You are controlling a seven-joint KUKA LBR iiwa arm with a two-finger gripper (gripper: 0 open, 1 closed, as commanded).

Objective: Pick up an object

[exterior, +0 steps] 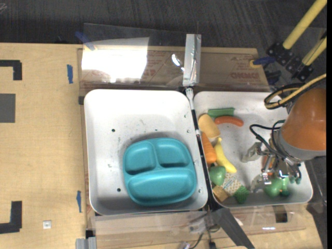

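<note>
Metal tool (270, 171) low in right bin (244, 105), grip unclear; lumpy green toy (277, 187) beneath.

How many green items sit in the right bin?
4 visible: a green strip at the top, a round green piece left of centre, a small one near the bottom, and one beneath the hand. Others may be hidden.

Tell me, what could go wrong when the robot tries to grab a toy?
The gripper sits low in the right bin, close beside a green toy near the bin's corner, so it might bump the wall or nudge the toy away. The other toys lie bunched together along the left wall, making a single one hard to grab.
</note>
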